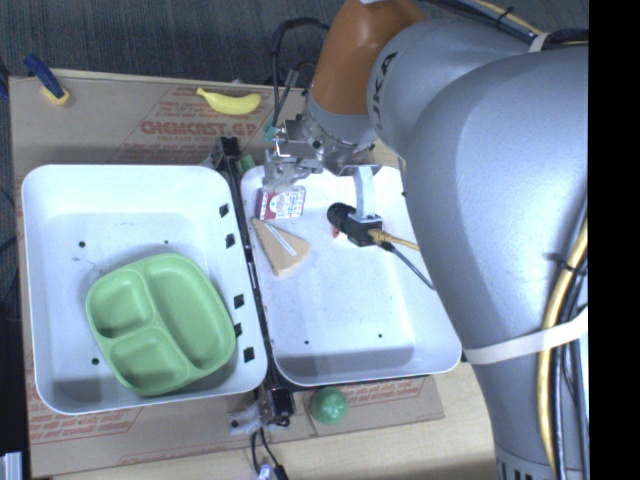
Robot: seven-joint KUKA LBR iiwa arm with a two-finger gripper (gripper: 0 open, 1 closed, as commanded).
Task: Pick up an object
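Small red-and-white carton (283, 204) in the right bin (340, 318), right at the tip of the gripper (290, 168). A tan wedge (282, 249) lies just past the carton, near the bin's wall. Risk: a grip that lands off-centre could push the carton into the wedge and lose it. Whether the gripper is spread or closed cannot be told; its own body masks the contact.

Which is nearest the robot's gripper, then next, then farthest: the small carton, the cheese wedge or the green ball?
1. Small carton, just beneath the gripper.
2. Cheese wedge, beside the carton, same bin.
3. Green ball, outside the bins, near edge.
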